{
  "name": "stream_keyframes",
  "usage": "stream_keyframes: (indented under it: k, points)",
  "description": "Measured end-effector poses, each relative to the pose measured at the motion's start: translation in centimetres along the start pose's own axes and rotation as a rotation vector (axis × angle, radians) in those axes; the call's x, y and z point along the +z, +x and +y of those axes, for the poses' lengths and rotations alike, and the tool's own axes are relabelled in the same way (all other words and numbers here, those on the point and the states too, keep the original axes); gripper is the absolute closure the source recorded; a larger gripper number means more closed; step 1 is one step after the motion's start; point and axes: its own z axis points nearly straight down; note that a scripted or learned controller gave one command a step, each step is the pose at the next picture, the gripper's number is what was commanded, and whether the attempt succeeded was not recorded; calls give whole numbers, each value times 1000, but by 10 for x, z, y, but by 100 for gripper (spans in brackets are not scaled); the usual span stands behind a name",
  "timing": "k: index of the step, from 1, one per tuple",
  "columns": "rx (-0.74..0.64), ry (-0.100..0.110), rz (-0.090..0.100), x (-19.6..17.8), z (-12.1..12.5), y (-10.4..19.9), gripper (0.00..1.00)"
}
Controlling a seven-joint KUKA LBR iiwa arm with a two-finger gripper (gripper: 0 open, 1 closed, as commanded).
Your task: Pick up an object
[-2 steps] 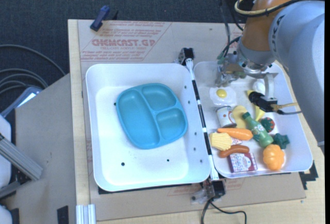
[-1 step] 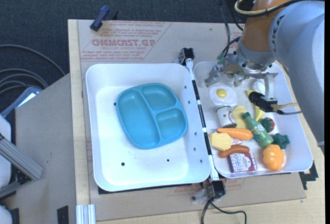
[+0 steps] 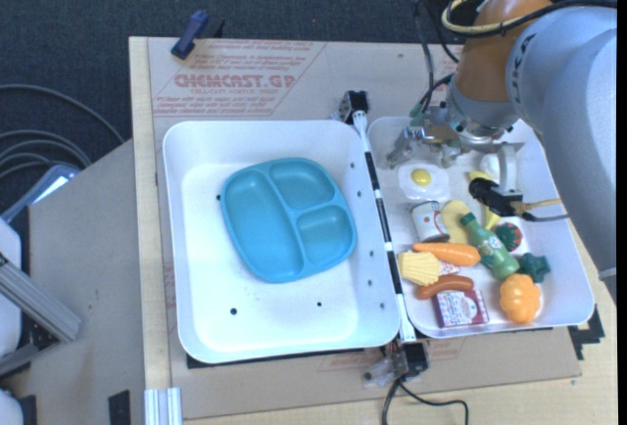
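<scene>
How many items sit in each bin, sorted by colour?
Left bin:
Blue: 1, divided tray

Right bin:
White and yellow: 1, fried egg
Yellow: 2, banana, corrugated piece
Orange: 2, carrot, round fruit
Green: 1, bottle

Total I can make out: 7

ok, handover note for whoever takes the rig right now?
Gripper: low over the far end of the right bin, by the fried egg. Nothing visible between its fingers; open or shut unclear.
Right bin: toy food heaped, including carrot, green bottle, orange, hot dog.
Left bin: blue tray.
Done: nothing picked yet.
Left: grasp and lift one item.
</scene>
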Motion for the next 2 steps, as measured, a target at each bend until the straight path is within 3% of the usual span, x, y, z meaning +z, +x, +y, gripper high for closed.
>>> stream_keyframes:
  k: [1,2]
  points:
    - [0,-1,0,-10,1,0,100]
    - [0,-1,0,-10,0,0,0]
